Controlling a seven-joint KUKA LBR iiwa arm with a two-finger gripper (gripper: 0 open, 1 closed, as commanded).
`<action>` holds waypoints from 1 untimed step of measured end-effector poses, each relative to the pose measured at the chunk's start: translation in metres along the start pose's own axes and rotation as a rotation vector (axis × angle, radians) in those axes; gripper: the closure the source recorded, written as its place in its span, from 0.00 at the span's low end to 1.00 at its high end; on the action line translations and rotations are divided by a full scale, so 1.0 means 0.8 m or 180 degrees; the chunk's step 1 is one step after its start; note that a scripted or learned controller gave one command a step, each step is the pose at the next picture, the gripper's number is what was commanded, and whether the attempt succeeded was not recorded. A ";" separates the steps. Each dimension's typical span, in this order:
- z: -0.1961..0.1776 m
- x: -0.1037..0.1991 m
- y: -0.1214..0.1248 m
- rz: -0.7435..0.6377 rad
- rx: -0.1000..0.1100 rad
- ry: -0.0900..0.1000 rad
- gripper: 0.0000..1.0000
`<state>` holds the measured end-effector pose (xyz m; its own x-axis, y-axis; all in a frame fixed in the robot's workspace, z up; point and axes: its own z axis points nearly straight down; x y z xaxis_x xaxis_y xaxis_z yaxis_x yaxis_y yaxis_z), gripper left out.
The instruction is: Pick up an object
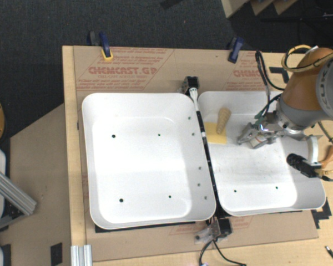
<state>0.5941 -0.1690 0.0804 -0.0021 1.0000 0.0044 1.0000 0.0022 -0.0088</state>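
Two tan pieces, a cork-like cylinder touching a flat yellow block, lie in the right bin near its left wall, with the claw spread, grasping nothing, just right of them.

Glossy white plastic bins, matt brown cardboard bench sheet

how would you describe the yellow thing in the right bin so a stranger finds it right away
Start at the right bin, the one the arm reaches into. Near its upper left, close to the wall shared with the left bin, lies a flat pale yellow sponge-like block. The tan cork-shaped cylinder touching it is rounder and browner.
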 end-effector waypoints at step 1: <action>-0.049 -0.046 0.029 0.0011 -0.0047 -0.0026 0.00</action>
<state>0.6175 -0.2061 0.1191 0.0012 1.0000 -0.0039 1.0000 -0.0012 0.0059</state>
